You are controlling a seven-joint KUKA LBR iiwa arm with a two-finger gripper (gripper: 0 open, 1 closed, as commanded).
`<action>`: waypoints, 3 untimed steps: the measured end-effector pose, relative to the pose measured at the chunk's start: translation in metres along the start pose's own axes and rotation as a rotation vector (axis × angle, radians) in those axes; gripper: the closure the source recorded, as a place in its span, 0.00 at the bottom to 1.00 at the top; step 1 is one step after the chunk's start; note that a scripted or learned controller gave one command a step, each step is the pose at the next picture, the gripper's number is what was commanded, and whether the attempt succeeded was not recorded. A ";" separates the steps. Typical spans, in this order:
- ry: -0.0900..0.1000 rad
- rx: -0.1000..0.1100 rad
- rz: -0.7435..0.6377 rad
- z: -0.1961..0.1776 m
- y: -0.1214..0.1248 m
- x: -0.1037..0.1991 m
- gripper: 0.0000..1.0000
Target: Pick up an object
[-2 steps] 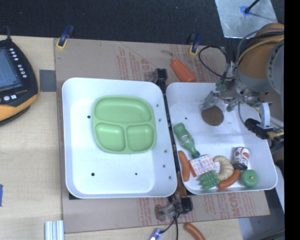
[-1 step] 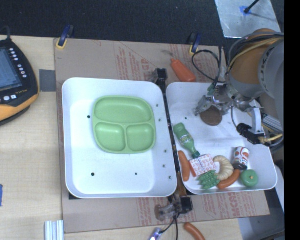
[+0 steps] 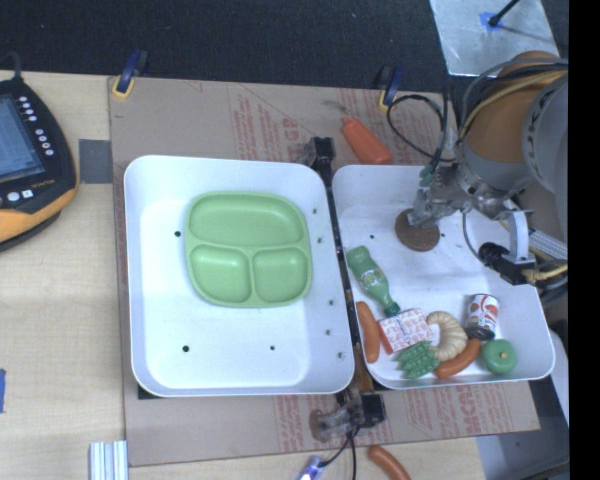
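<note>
Over right bin (image 3: 540, 313), tool (image 3: 421, 218) on brown disc (image 3: 417, 234)

Both white bins (image 3: 140, 268) look like smooth, slightly glossy plastic. The green divided plate (image 3: 248, 248) in the left one is matt plastic. Beneath them lies flat brown cardboard (image 3: 230, 118) with red print, on a pale wood-grain bench (image 3: 50, 348).

Even, fairly bright overhead light, with mild soft focus throughout. The white bin (image 3: 145, 268) left of the end effector (image 3: 421, 215) is near overexposed, shading grey along its far side; a small dark shadow sits directly beneath the end effector
</note>
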State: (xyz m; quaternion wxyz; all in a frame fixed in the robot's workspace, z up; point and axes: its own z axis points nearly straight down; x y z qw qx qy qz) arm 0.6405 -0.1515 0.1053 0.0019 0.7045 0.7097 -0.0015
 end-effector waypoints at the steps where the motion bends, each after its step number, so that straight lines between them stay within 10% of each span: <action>1: 0.003 0.000 0.004 -0.062 -0.031 -0.025 1.00; 2: 0.004 0.002 0.004 -0.062 -0.031 -0.025 0.00; 3: 0.001 -0.005 0.002 0.011 0.009 -0.022 0.00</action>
